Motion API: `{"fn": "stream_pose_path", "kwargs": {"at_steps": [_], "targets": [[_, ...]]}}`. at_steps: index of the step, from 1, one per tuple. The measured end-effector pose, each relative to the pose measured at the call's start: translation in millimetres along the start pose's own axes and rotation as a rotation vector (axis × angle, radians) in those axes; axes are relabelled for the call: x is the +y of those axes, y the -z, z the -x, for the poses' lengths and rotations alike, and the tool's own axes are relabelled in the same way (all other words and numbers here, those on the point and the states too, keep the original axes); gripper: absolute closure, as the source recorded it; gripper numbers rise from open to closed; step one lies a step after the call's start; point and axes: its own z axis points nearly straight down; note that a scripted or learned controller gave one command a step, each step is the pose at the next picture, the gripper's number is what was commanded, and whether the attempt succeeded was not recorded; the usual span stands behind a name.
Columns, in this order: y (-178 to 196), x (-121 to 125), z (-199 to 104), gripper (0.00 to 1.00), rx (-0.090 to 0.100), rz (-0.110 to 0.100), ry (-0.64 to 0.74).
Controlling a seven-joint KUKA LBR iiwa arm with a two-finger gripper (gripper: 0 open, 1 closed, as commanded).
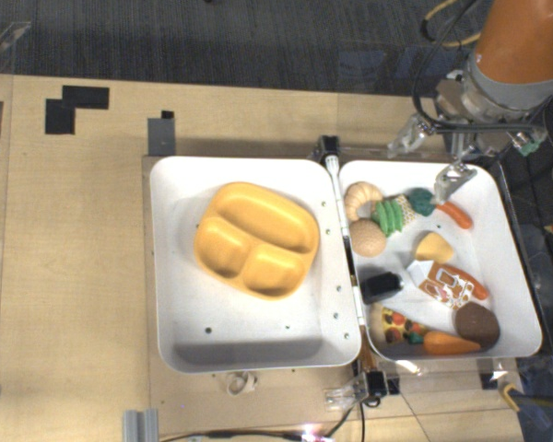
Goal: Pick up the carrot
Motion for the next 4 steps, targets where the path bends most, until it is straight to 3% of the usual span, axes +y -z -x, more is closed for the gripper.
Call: {"fn": "stream_pose_path", "kwargs": {"at_steps": [1,2,3,4], "targets": [[-98.5,21.7,32.4,0.00,0.006,0.013,0.522],[-105.6,53.8,-1.3,0.00,0.005,0.011,0.707],[-62.6,10.2,-17.0,0.00,0.000,0.008,1.111],[-10.5,-22.9,-21.8,0.00,0.000,0.005,1.186]]}}
